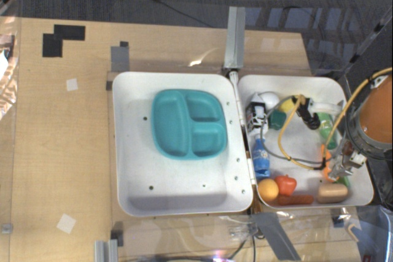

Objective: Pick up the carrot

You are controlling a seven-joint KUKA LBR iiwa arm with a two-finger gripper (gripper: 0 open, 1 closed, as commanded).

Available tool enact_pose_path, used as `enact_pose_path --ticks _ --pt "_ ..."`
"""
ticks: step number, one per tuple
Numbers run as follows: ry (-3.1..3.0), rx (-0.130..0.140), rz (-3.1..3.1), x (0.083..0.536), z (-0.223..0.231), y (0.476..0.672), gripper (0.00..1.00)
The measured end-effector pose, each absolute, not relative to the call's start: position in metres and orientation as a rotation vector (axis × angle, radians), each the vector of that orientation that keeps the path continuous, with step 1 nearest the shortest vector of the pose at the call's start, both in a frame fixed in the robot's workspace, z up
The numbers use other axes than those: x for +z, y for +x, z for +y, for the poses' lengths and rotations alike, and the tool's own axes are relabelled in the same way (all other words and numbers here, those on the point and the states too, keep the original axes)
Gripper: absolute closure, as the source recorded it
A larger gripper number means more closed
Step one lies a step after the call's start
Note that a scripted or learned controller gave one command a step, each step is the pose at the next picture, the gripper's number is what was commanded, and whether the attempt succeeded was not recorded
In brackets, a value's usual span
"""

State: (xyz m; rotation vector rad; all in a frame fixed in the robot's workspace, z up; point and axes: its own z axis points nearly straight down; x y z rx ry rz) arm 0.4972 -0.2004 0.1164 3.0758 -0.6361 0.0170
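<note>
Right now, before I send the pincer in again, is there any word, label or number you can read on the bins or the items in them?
No text reads.
Blue bottle in the right bin: any label is too blurred to read.
Teal tray in the left bin: unmarked.

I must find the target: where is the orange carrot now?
The slim orange carrot lies in the right white bin, near its right edge, just above the tan bread roll, beside the gripper.
</note>
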Motion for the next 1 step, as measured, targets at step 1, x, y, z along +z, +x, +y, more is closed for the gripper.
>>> enact_pose_path --ticks 1 --pt "3.117 0.024 -0.385 0.2474 -0.2066 0.5124 1.0"
